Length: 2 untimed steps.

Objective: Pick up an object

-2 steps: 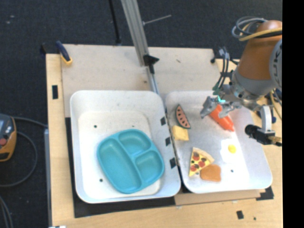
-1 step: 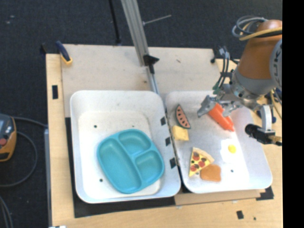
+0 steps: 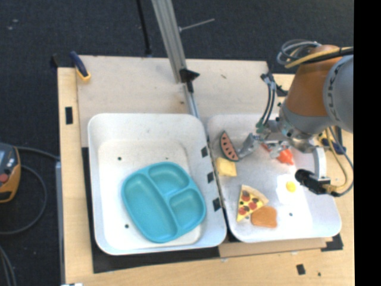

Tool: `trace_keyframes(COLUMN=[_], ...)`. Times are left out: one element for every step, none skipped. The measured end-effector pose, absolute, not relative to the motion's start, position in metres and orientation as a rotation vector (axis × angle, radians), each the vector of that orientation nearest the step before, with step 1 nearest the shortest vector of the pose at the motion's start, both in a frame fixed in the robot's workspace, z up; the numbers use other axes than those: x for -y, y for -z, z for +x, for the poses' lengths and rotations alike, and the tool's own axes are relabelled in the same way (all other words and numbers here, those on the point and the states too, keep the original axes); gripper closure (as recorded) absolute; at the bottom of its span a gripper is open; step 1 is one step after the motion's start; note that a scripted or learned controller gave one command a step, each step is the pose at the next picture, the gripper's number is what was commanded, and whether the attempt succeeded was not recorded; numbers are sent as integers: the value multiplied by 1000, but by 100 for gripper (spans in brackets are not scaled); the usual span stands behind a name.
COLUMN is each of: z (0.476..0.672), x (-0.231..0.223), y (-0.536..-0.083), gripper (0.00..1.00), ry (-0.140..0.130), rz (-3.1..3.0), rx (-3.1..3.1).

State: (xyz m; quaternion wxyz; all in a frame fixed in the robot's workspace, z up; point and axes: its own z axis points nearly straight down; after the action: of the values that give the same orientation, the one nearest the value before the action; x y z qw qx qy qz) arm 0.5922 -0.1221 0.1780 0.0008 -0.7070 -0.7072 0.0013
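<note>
— Where is the gripper (image 3: pixel 243 149)?
— Low over the right bin (image 3: pixel 324 222), near its left side. Its tip sits just beside the watermelon slice (image 3: pixel 228 146), a dark red wedge by the bin's left wall. Whether it touches, I cannot tell.
— Is it clamped on anything?
— I cannot tell; the end is too small and blurred.
— What lies around it?
— A pale yellow chunk (image 3: pixel 226 168) just below the watermelon, then a pizza slice (image 3: pixel 249 202) touching an orange-brown piece (image 3: pixel 264 218). A small red piece (image 3: pixel 286 157) sits under the wrist, a fried egg (image 3: pixel 290 187) below that.
— And the left bin (image 3: pixel 104 136)?
— It holds a blue divided plate (image 3: pixel 164 201).
</note>
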Motion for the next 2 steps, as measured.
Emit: trace_keyframes(z=[583,587], x=[119,122], y=[-119,-105], gripper=[0,0], ry=[-5,5], rz=[-2220,-2231], rx=[2219,2225])
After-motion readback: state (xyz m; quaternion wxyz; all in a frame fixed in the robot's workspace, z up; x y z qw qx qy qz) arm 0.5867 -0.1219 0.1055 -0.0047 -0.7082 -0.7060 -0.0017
